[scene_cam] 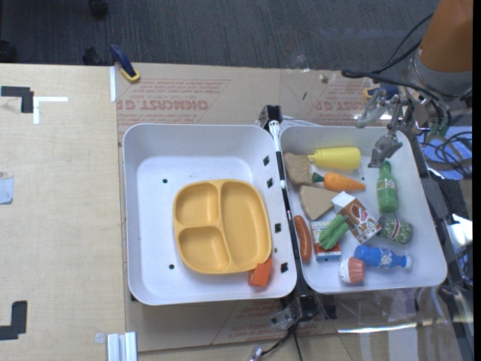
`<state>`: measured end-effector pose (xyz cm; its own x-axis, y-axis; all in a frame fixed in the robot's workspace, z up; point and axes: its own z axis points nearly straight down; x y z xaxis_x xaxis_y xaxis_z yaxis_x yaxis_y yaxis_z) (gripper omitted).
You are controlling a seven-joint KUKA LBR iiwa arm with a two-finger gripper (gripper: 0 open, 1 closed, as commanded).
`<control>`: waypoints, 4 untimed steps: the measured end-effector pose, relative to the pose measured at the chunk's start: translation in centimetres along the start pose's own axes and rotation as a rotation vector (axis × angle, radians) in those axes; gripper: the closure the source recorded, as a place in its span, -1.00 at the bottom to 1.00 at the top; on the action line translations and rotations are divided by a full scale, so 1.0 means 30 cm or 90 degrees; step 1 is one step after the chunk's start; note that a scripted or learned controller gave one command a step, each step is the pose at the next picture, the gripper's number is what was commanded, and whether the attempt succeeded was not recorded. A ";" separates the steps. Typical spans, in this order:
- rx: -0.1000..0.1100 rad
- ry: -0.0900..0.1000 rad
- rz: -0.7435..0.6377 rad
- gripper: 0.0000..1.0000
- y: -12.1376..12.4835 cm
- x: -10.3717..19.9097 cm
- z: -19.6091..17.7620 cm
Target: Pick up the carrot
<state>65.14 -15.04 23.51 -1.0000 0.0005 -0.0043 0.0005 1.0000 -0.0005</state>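
At the near edge of the right bin (432,273) lie a blue bottle (383,259) and a red-and-white piece (352,271), with a hot dog (302,238), a green pea pod (331,232) and a small printed carton (358,219) just beyond them. None of these crowds the target. The carrot (342,181) lies farther back on its side, green top pointing left, touching or nearly touching a bread slice (316,200) on its near side and just in front of the yellow mustard bottle (337,157). A green bottle (386,189) stands just to its right. The gripper (385,150) hangs above the far right part of this bin, nothing between its fingers, which look parted. The risk, as I judge it, is crowding: a finger could land on the mustard bottle or bread, or knock the green bottle, and the rounded carrot could roll out of a shallow pinch
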 end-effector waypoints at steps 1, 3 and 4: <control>0.000 0.000 0.125 -1.00 0.150 0.073 0.413; 0.001 0.001 0.390 -1.00 0.132 0.264 0.472; 0.001 -0.011 0.389 1.00 0.124 0.245 0.417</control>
